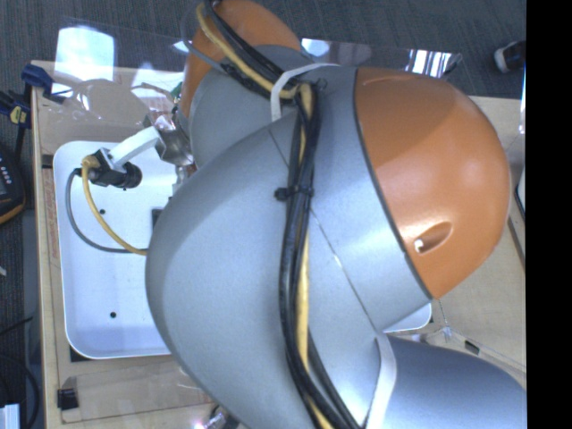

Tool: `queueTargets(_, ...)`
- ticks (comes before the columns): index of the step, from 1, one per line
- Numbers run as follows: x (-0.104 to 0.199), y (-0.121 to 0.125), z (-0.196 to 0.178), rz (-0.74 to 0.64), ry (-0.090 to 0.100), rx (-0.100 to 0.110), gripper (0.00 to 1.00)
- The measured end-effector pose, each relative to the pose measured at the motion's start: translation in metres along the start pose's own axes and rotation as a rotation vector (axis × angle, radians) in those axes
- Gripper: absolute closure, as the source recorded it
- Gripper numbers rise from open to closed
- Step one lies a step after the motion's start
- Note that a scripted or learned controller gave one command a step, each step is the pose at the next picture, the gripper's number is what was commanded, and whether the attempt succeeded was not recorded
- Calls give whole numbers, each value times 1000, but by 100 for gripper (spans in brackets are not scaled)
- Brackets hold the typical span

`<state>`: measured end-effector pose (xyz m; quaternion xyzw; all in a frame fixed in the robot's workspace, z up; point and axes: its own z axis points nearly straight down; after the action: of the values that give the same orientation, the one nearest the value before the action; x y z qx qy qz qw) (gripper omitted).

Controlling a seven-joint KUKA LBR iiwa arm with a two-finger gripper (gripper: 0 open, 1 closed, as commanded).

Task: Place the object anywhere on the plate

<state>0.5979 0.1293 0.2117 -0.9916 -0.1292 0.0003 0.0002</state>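
My grey arm (295, 266) with its orange band (429, 168) fills most of the camera view and covers the right bin and much of the left one. The gripper (172, 150) shows as a small metal part at the arm's far end, over the upper part of the left white bin (63, 239). The arm's bulk hides what lies beneath the gripper. A white bracket with a black connector (121, 177) sticks out to the gripper's left.
A yellow cable (89, 226) loops from the black connector over the left bin's floor. A tiny dark speck (113, 315) lies on that floor. Bench wood (98, 391) shows along the front, and dark clutter sits off the bench's left edge (11, 195).
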Motion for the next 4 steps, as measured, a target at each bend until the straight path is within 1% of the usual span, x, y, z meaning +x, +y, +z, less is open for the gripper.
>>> queueTargets(1, 28, 20, -21, -350, -8, 4, 100)
queueTargets(2, 10, 66, 22, -207, -9, 5, 100)
queueTargets(3, 50, -13, 44, 38, 1, 0, 100)
queueTargets(4, 65, -75, -6, -9, 3, -1, 100)
